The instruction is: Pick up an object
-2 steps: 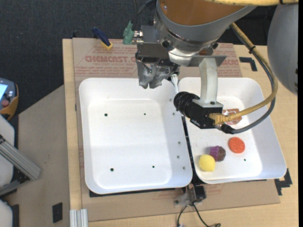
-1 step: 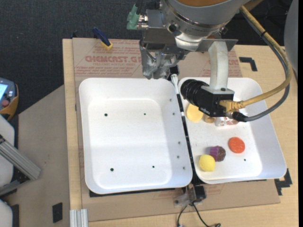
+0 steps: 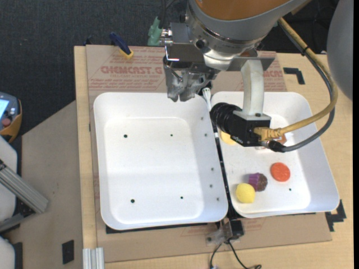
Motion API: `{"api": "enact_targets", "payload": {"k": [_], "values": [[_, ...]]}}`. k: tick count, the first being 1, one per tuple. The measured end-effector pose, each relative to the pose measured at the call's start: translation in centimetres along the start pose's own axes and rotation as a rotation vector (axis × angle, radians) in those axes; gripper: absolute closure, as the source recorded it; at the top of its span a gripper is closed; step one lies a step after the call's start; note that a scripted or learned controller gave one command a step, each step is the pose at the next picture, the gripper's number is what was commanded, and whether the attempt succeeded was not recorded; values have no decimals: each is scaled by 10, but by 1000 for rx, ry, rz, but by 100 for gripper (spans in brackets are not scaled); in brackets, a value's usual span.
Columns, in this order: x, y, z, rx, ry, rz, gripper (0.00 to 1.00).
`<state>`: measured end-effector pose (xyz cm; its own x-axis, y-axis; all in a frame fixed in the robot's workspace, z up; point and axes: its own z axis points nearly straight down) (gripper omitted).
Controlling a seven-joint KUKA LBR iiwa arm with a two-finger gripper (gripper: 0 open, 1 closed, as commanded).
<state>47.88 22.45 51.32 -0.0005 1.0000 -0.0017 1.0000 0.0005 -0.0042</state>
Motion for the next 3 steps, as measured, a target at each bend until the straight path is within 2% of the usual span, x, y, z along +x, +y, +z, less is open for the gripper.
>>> {"api": "enact_targets", "payload": {"k": [1, 2, 3], "values": [[0, 0, 23, 1, -1, 0, 100], [0, 0, -5, -9, 4, -1, 100], [0, 0, 21, 0, 0, 1, 100]]}}
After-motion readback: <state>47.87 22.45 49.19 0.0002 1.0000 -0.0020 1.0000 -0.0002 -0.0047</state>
